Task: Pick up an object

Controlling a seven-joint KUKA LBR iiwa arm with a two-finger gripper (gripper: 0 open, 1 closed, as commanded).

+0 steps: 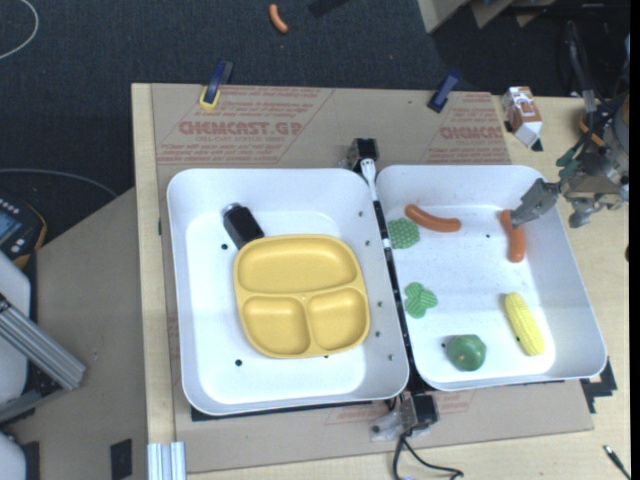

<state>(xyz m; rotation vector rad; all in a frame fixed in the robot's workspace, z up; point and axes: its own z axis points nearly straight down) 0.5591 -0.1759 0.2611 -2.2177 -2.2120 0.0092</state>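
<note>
Presently listed, right bin (570, 268): two sausages, one far left (433, 219), one far right (515, 241); two green leaf pieces (402, 233) along the left wall; pepper (464, 351) and corn (525, 323) near.

Left bin (190, 268): yellow tray (300, 295) and a black block (240, 225) just beyond it.

Gripper (530, 206): over the right bin's far right corner, just above the right sausage, which is probably the intended pick given that placement. Whether the claw is spread or closed cannot be told. Nothing visibly held.
</note>
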